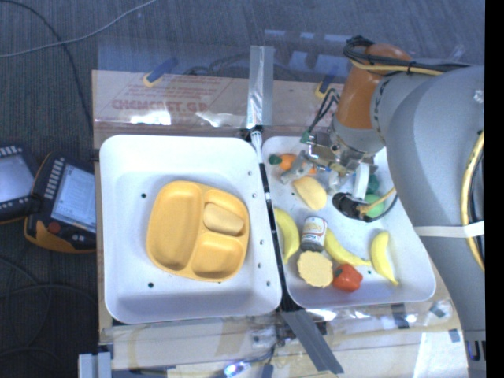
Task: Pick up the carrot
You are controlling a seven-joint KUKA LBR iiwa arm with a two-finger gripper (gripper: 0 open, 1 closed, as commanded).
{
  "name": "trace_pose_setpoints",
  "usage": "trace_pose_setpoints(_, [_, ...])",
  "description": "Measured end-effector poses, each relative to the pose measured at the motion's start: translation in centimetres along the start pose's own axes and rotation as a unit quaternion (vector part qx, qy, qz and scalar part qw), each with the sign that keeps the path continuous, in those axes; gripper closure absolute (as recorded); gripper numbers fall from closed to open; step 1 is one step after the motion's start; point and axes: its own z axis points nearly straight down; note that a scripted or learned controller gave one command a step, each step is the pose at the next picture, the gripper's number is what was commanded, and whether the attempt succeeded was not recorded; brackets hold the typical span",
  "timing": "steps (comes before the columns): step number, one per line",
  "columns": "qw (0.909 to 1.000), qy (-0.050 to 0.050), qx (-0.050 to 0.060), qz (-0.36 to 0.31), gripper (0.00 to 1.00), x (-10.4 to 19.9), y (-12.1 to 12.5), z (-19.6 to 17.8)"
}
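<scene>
Carrot [284, 161] lies near the far left corner of the right bin [421, 278], a small orange piece with a green tip, its long axis running roughly left to right along the far wall. You have the gripper [335, 161] low over the far part of that bin, just to the right of the carrot and apart from it, so the coming move turns on a short shift leftward toward the divider between the bins. Whether the claw is spread or pressed together you cannot tell from this slant; the metal hardware at the wrist hides it.

Around the target, the goods look like smooth moulded plastic: a pale yellow wedge-like piece [310, 191] just nearer than the carrot, curved bananas [287, 231] along the left wall and near the right side, a small labelled jar [313, 232], a ridged yellow disc [315, 269] and a glossy red piece [347, 277] at the near edge. The left bin [126, 290] holds a matt yellow divided tray [177, 227].
</scene>
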Motion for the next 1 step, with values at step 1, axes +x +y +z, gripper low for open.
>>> trace_pose_setpoints(1, [0.9834, 0.0, 0.016, 0.181, 0.0, 1.17, -0.79, 0.04])
